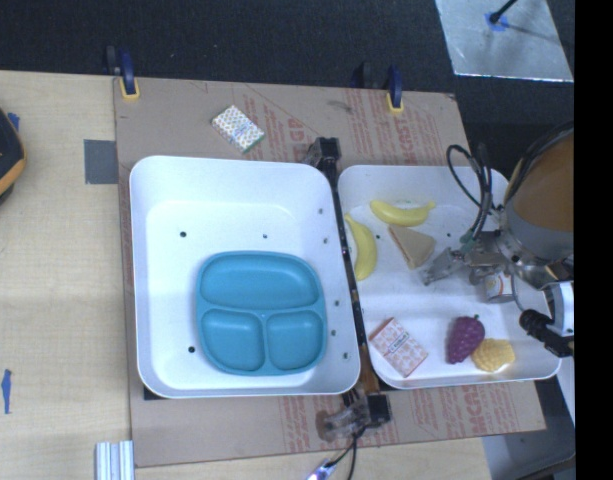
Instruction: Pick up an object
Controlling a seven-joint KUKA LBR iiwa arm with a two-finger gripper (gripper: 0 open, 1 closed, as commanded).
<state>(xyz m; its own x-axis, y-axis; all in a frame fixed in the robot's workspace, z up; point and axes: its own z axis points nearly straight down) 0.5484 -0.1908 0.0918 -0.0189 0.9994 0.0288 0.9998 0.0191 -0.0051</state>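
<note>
Seemingly the job stood at its approach step in the camera view: the end effector [448, 268] hung low inside the right bin [426, 380] with nothing between its fingers. Whether those dark metal fingers stood wide or narrow I could not tell, since they blurred into one grey cluster against the white floor.

Taking the end effector as the landmark, the nearest candidate was the tan wedge [413, 245], which lay just beside it on the side toward the left bin [151, 278], perhaps touching a fingertip, though the picture was too soft to settle that. Beyond the wedge, toward the far rim, lay a small yellow banana-like piece [402, 211], and a second, longer yellow one [363, 248] lay along the wall shared with the left bin. Nearer the camera's side of the end effector sat the purple grape bunch [464, 338], with a yellow lump [493, 355] just beside it and a small printed packet [398, 347] farther toward the shared wall. A blue divided tray [261, 310] rested in the left bin, well apart.

By my judgement the next move called for centring over one piece, most likely the wedge, lowering so the fingers straddled it, closing, then lifting clear of the rim. A grasp begun off-centre might merely nudge the wedge aside.
</note>
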